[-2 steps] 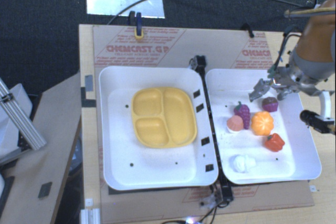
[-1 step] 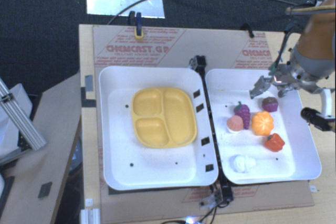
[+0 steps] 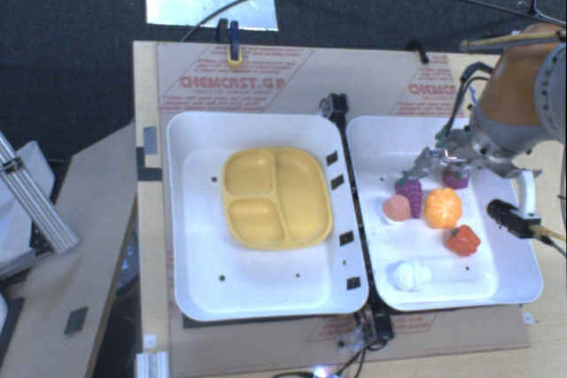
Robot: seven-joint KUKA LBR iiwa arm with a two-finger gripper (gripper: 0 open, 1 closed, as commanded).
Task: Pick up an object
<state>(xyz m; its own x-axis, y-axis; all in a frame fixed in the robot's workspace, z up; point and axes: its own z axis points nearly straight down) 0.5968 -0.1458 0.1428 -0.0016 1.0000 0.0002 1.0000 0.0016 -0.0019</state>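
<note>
The right bin (image 3: 381, 142) holds several toy foods. A purple bunch of grapes (image 3: 408, 189) lies beside a pink peach (image 3: 397, 208) and an orange (image 3: 443, 208). A red pepper (image 3: 462, 240) sits further front, and a white object (image 3: 409, 276) lies near the front wall. A small purple item (image 3: 455, 178) lies just under the gripper. My gripper (image 3: 440, 158) hangs low over the back middle of this bin, just behind the grapes and the orange. The grey arm with its orange band (image 3: 523, 84) reaches in from the right.
A yellow divided plate (image 3: 275, 197) lies in the left bin (image 3: 199, 279). A black divider with clips (image 3: 347, 208) runs between the bins. A black and white fixture (image 3: 516, 217) sticks in over the right bin's right wall. Cables arch behind the bins.
</note>
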